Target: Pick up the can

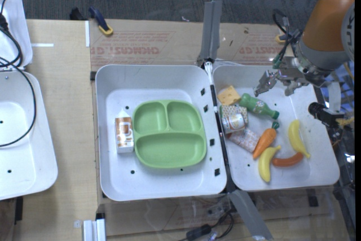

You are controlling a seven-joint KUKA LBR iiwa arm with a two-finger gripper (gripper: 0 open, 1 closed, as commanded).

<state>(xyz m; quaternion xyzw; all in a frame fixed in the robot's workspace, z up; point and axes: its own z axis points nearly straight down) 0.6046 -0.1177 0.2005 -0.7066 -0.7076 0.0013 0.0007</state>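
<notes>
Can (234,119) lies untouched in right bin (318,175); we see end effector (269,83) above it, released, grasping nothing. Pick not begun.

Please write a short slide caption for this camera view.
Gripper above right bin; can lies beside green bottle.

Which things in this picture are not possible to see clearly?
- Can, camera view: label too small to read.
- End effector: blurred and small, so its state is unclear.
- Clear packet: partly under the carrot; contents unclear.
- Carton in left bin: print too small.
</notes>
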